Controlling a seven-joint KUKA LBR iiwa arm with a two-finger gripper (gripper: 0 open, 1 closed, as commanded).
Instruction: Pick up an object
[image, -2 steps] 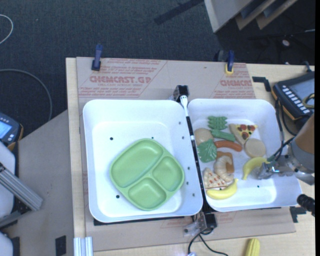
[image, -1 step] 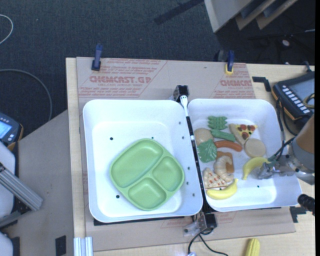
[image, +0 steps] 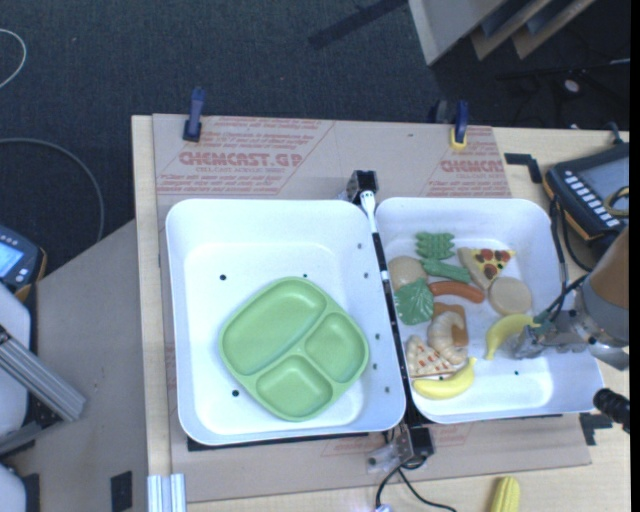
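Dark carpeted floor (image: 200, 50) around a pale wooden bench (image: 120, 300), cardboard sheet (image: 300, 150) clamped on top

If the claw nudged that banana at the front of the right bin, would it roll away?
Probably not far: the banana is curved and lies flat, so it would likely spin or slide. It looks like smooth, stiff plastic, perhaps slippery. The waffle touching it might shift too.

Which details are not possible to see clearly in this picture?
- Tool in the camera view: small and blurred beside the banana, so its grip cannot be judged.
- Arm: cut off by the right edge.
- Yellow object below the right bin: cut off by the bottom edge.
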